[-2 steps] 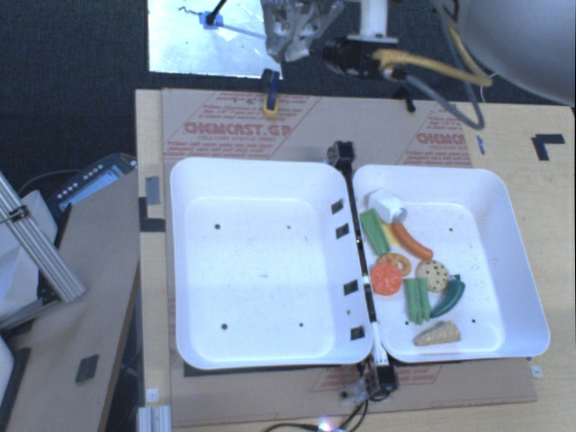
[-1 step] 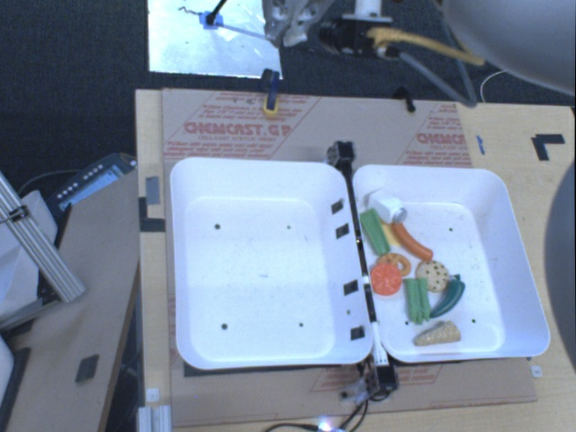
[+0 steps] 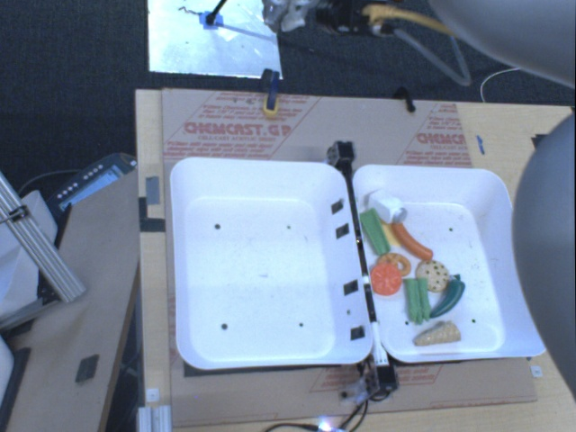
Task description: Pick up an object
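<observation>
dark carpet surrounds the table. my gripper hangs far above the bins; i cannot tell its state. toy food lies well below it in the right bin, nothing picked yet.

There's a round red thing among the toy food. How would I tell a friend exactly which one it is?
Look at the right-hand shallow white bin, where all the toy food lies near the divider. In the middle of that cluster sits the flat round red-orange tomato slice, just below the ring-shaped brown pretzel and left of the green bean pod. It is the only solid red disc there.
</observation>
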Controlling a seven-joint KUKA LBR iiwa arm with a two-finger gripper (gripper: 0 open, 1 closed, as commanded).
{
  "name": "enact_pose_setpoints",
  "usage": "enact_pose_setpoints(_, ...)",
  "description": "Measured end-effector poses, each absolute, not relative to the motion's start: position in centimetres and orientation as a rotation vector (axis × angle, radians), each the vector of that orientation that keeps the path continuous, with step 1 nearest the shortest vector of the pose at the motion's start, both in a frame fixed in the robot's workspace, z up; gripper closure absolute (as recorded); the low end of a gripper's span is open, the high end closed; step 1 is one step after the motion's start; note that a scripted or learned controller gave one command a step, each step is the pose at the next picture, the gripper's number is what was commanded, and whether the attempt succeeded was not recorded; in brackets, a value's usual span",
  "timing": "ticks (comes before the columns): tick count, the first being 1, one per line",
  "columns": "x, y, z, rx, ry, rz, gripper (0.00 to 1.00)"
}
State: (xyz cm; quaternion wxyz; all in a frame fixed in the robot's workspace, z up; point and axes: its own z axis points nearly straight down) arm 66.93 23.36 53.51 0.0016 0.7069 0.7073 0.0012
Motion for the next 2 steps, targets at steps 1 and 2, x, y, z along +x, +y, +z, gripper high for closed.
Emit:
enact_pose_setpoints(1, 66.8, 23.3, 52.4, 2.221, 2.221, 0.001, 1.00)
enact_pose_setpoints(2, 66.8, 23.4, 53.6, 2.217, 2.223, 0.004, 1.00)
